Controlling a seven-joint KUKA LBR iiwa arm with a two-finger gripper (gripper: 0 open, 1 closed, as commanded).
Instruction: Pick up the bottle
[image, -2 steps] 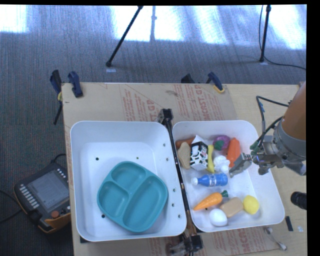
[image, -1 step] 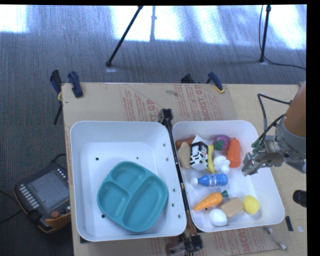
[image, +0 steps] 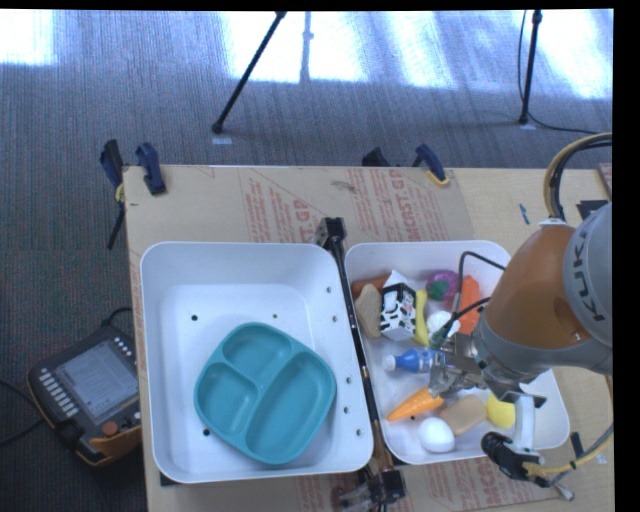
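Arm (image: 560, 300): grey casing with a broad, rounded orange band above the wrist. Black "KUKA" lettering on the grey shell. Black cable loops over the orange section; a yellow-and-black hose arcs above it. Gripper (image: 447, 372): dull metal parts under the wrist, with thin wiring.

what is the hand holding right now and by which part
Cannot be told. The hand is over the right bin, next to the bottle, but no object is clearly between its tips.

bottle (image: 412, 361) hemmed by carrot (image: 417, 404), banana (image: 422, 327)
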